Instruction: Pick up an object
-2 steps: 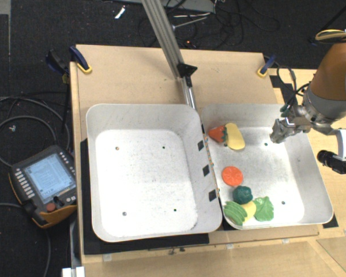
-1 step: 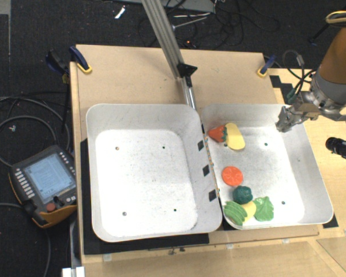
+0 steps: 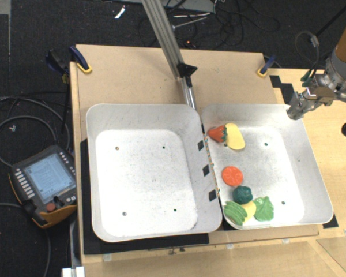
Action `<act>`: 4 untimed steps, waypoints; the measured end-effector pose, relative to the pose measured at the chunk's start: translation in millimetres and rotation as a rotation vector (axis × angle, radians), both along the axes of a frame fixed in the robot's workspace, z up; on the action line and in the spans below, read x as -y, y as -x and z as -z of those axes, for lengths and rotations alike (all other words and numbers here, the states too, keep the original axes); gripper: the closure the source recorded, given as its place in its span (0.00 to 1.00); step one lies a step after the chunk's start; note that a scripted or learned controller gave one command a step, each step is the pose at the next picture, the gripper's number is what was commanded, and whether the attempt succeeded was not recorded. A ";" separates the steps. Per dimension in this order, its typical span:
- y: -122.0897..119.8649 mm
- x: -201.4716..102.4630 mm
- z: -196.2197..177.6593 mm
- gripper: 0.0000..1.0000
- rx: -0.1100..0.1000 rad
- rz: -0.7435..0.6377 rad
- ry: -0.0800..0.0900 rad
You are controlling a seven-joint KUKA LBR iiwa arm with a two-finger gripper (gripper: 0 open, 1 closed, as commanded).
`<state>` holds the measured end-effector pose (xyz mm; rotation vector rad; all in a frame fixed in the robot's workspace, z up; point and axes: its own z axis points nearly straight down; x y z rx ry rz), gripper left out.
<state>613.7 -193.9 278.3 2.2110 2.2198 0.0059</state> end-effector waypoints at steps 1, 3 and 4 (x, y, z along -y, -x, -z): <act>-1.0 -0.1 -20.5 1.00 -0.005 0.000 -0.002; 19.3 -115.5 2.3 1.00 -0.011 -0.005 -0.006; 19.3 -167.0 5.9 1.00 -0.010 -0.004 -0.005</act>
